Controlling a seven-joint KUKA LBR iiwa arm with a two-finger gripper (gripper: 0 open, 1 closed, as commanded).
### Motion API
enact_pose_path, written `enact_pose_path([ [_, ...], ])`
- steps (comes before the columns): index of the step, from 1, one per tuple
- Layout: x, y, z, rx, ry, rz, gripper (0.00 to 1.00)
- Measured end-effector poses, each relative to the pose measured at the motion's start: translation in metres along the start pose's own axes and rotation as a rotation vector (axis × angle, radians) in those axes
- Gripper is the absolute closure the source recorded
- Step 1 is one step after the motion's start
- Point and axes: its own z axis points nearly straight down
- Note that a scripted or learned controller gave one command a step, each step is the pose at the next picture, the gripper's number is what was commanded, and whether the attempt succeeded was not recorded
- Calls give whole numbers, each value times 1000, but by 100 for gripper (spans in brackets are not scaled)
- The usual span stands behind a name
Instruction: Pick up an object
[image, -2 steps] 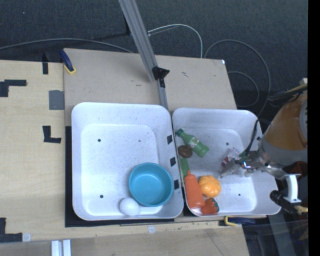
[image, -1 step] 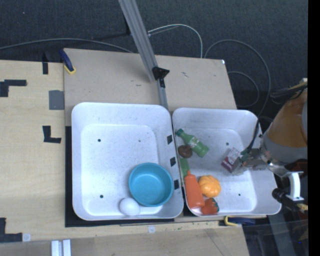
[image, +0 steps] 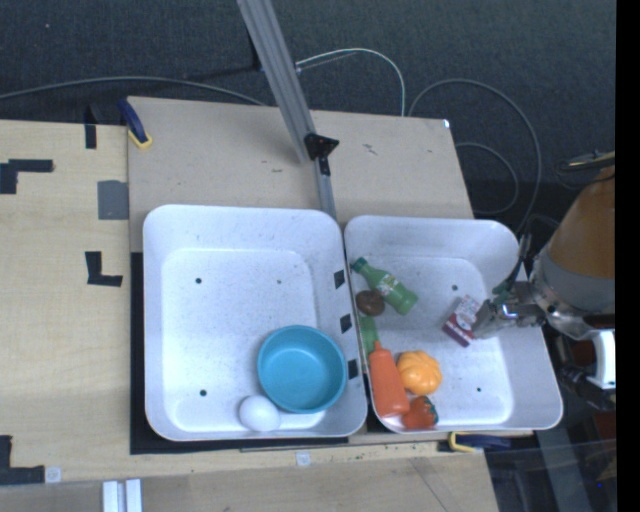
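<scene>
My gripper (image: 488, 318) reaches in from the right over the right bin (image: 520, 400), low near its right wall. Just left of it, touching or nearly touching it, lies a small red and white packet (image: 460, 326). Further left in this bin are a green bottle (image: 385, 286) lying on its side, a small brown round object (image: 370, 302), an orange carrot (image: 387, 382), a yellow-orange pepper (image: 419, 371) and a small red item (image: 422, 411). The left bin (image: 180, 240) holds a blue bowl (image: 300, 367) and a white ball (image: 259, 412).
A grey pole (image: 285, 80) slants across the bench behind the bins down to their shared wall. Cables loop on the dark floor beyond the bench. The arm's orange band (image: 590, 240) hangs beside the right bin's outer wall.
</scene>
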Motion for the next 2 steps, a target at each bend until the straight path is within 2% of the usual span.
enact_pose_path([
  [1, 0, 1, -53, -2, -1, 0, 100],
  [2, 59, 7, -45, 5, 3, -5, 100],
])
